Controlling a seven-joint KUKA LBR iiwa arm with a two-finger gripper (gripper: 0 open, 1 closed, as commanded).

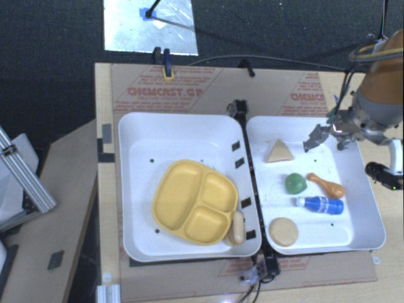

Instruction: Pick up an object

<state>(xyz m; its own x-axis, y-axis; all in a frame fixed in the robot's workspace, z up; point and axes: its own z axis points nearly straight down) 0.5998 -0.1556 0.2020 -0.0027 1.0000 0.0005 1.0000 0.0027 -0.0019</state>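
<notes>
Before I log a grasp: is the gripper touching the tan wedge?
Apart. The camera view shows bare white bin floor between the gripper and the tan wedge.

A single fixed camera looks down at a slant from above the worktop (208, 84), far enough back to take in both white bins (189, 128), with dark floor (50, 30) beyond

Two white bins (189, 126), one yellow tray (196, 201), six small items (295, 183)
</notes>
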